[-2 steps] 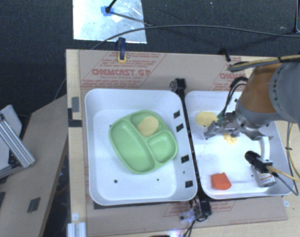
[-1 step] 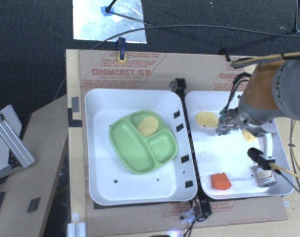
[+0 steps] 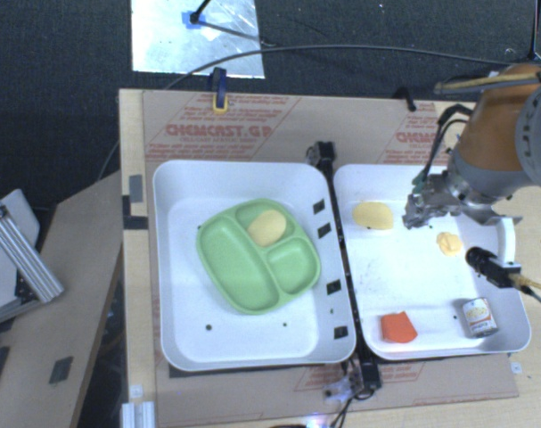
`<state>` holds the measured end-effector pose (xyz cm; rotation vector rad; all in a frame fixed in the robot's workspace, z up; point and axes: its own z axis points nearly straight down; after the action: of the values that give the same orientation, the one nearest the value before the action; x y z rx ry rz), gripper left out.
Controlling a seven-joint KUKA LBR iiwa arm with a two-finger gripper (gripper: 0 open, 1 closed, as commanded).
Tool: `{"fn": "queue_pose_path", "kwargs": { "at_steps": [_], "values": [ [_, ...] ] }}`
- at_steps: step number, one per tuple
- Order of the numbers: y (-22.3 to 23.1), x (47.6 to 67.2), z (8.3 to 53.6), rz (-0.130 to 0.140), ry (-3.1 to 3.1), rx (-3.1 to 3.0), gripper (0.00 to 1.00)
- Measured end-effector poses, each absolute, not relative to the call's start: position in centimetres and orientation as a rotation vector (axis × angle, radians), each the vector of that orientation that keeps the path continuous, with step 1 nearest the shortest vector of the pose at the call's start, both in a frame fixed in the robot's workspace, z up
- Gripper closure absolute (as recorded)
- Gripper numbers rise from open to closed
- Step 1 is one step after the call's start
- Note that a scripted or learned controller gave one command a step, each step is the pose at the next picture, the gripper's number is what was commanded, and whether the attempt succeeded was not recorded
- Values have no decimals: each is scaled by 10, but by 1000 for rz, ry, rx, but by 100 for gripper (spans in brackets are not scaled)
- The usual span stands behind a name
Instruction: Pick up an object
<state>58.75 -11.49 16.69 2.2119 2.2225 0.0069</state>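
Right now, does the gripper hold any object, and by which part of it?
It cannot be told. The gripper is over the right bin, between the yellow oval object and the small yellow piece; no thing shows in it.

Pale yellow oval piece (image 3: pixel 373 215) flat in right bin, upper left area, near divider.

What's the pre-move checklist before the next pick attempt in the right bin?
1. Tool over the right bin: ok.
2. Nearest target, the pale yellow oval piece, lies flat beside the tool: ok.
3. Object between the tool's tips: cannot tell.
4. Small yellow chunk lies apart from the oval piece: ok.
5. Orange block and small can lie at the near wall, away from the tool: ok.
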Motion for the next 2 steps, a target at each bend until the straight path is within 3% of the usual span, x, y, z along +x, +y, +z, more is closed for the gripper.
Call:
{"fn": "queue_pose_path", "kwargs": {
  "at_steps": [2],
  "values": [
    [-112,594,285,6,2224,2211,100]
  ]
}}
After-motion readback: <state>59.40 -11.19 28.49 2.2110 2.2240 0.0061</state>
